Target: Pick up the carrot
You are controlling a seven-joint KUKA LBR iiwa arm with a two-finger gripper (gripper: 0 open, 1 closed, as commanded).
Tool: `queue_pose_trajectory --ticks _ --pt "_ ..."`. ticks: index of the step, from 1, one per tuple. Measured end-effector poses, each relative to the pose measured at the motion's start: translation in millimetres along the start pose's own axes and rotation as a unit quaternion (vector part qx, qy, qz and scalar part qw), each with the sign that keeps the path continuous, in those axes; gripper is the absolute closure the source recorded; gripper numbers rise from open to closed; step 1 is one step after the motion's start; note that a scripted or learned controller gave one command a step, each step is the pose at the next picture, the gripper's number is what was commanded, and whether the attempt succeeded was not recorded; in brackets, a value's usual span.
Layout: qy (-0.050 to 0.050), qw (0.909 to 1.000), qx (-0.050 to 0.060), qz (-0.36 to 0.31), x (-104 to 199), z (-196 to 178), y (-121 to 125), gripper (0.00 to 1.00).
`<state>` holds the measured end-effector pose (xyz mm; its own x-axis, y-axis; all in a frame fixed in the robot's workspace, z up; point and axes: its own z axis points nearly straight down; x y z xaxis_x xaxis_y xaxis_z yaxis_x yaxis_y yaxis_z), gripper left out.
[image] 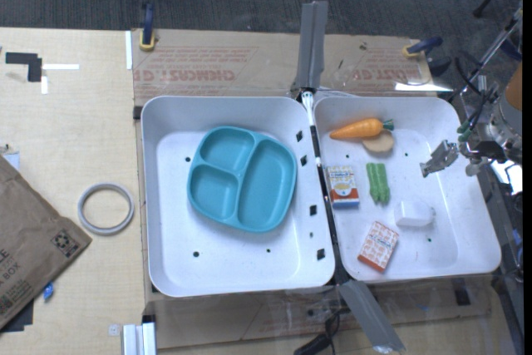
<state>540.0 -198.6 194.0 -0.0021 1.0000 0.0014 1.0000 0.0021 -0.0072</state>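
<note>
The orange carrot (359, 129) with a green top lies at the back of the right bin (465, 262), its tip pointing left toward the divider. My gripper (454, 162) hovers over the bin's right side, about a hand's width right of the carrot and slightly nearer the front. It is open, with nothing between its fingers.
A tan round piece (380, 145) touches the carrot's near side. Green beans (378, 183), a small carton (342, 185), an orange packet (378, 246) and a white lump (415, 216) share that bin. A teal divided plate (243, 177) sits in the left bin (166, 262). A tape ring (105, 207) lies on the bench.
</note>
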Motion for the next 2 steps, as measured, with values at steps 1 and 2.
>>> queue_pose_trajectory --ticks 1,2 --pt "0.0 1.0 0.0 0.0 22.8 59.7 -34.9 0.0" --pt "-0.001 0.9923 0.0 0.124 10.1 -46.0 0.7 0.0"
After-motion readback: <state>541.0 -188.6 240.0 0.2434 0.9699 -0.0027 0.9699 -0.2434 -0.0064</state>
